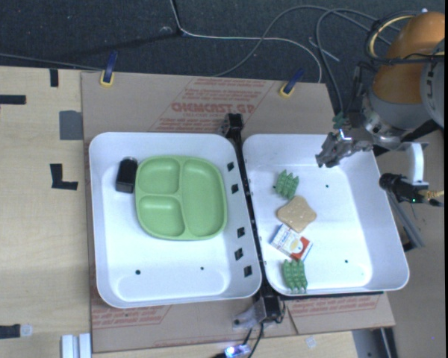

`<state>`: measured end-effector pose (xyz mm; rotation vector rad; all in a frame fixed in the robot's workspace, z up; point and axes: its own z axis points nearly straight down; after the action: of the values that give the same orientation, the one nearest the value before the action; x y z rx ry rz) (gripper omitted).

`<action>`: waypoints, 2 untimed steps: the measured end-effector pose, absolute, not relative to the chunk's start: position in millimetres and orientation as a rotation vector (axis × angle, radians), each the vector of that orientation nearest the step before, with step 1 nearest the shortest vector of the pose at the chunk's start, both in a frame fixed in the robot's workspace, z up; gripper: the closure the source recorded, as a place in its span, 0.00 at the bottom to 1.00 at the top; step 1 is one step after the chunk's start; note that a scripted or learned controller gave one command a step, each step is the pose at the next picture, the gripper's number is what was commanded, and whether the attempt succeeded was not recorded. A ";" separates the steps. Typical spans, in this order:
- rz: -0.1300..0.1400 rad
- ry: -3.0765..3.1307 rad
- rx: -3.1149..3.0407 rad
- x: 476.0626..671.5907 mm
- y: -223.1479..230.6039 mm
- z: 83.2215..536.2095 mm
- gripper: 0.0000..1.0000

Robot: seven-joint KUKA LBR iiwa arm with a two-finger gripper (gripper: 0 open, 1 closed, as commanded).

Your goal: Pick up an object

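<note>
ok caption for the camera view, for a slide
Gripper over right bin holding toast; green tray in left bin.

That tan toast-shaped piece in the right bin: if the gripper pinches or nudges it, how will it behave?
The toast piece lies flat, so it probably slides rather than rolls or tips. It looks thin, likely light, with little edge to pinch. It seems to touch the red-and-white packet, so a push that way may shift both. The gripper is off near the bin's far edge.

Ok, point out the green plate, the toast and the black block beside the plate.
Green plate (pixel 181 198): camera view, on the ridge where its three compartments meet.
Toast (pixel 296 213): camera view, middle of its tan face.
Black block (pixel 126 174): camera view, centre of its top.
</note>
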<state>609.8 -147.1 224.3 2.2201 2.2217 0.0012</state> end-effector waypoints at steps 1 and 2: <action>-0.001 2.228 2.217 603.4 -99.5 218.9 1.00; -0.002 2.228 2.219 580.6 -57.0 218.7 1.00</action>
<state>580.6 -57.0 218.7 2.2187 2.2281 -0.0020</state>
